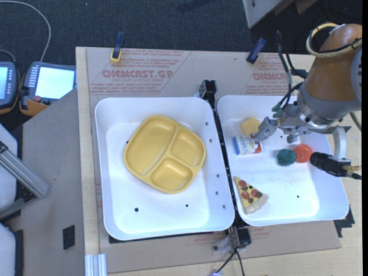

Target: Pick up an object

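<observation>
Cardboard-covered bench [86, 154] printed "CHEMCAST GP"; dark floor. Two white bins: left bin [109, 171] holds yellow divided tray [165, 153]; right bin [328, 203] holds pizza slice [250, 195], small carton [246, 145]. Gripper [265, 130] above carton; closure cannot be told.

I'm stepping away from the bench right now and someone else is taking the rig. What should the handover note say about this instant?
Gripper: low over the right bin, beside the yellow piece and above the small white carton; nothing seen between its fingers.
Right bin also holds a green toy, an orange toy and a pizza slice toy.
Left bin holds the yellow divided tray.
Done: arm is in over the right bin.
Left: grasp and lift one object; none is picked yet.
</observation>
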